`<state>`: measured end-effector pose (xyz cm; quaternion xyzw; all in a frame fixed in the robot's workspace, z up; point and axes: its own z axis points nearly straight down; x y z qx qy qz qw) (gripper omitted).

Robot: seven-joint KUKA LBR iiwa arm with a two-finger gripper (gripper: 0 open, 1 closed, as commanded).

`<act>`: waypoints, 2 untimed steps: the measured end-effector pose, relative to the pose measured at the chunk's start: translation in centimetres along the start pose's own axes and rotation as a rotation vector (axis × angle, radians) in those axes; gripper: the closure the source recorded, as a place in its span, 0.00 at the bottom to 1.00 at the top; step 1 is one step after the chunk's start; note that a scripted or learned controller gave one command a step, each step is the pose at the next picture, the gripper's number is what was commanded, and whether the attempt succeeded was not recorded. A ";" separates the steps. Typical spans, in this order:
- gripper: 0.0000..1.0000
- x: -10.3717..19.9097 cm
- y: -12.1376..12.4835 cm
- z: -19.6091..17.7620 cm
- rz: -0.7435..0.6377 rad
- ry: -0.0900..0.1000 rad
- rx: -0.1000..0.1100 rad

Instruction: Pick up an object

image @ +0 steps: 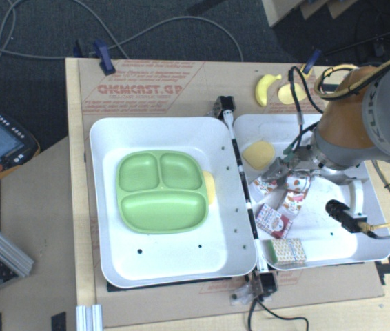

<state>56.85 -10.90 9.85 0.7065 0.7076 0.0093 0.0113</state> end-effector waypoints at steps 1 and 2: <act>1.00 -0.1 0.2 -1.2 0.001 -0.002 -0.007; 1.00 4.5 -6.1 -8.8 0.000 0.003 0.029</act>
